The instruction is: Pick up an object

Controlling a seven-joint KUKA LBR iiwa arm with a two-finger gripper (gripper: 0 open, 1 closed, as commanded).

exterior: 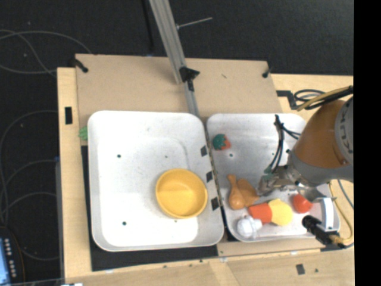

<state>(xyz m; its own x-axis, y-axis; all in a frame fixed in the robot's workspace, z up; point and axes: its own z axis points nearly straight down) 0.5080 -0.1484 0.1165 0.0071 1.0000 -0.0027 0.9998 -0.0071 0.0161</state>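
Camera view: gripper [275, 182] low over right bin [250, 130]

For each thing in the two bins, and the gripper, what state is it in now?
yellow bowl: upright, in the left bin.
teal ball: resting alone in the right bin.
tan piece: lying on its side.
yellow piece: touching the orange piece.
white piece: at the near wall.
gripper: low over the pile.

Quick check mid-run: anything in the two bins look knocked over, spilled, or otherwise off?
Nothing stands out. The yellow bowl sits upright in the left bin. In the right bin, the small toys are bunched at the near edge below the gripper, while the teal piece lies alone farther back.
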